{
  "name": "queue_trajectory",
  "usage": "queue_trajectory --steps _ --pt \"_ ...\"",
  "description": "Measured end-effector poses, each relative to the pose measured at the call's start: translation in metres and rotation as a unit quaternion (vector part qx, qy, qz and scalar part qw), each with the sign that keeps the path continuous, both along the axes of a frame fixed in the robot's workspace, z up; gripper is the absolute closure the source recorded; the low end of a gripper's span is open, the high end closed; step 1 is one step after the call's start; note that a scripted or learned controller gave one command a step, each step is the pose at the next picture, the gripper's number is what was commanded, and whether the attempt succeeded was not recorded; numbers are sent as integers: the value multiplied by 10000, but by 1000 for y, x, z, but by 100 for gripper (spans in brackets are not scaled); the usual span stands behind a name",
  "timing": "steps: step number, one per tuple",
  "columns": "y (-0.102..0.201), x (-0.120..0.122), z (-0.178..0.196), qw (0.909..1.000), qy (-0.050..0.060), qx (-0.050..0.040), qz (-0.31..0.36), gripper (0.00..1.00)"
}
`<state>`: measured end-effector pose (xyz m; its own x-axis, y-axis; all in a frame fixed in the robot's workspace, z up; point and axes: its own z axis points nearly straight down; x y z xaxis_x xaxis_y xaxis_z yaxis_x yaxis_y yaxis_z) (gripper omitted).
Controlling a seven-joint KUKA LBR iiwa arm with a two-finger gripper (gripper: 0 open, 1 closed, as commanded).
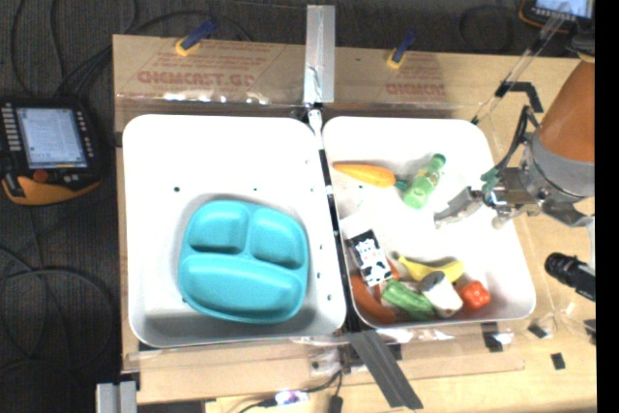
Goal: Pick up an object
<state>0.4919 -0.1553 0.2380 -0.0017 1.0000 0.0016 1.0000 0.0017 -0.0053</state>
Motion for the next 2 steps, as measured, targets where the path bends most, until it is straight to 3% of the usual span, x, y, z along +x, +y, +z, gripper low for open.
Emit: queue_trajectory --steps 1,2 --pt "24 81 -78 10000 -5 -8 52 0" --pt "49 121 -137 9990 -10 -21 -451 0"
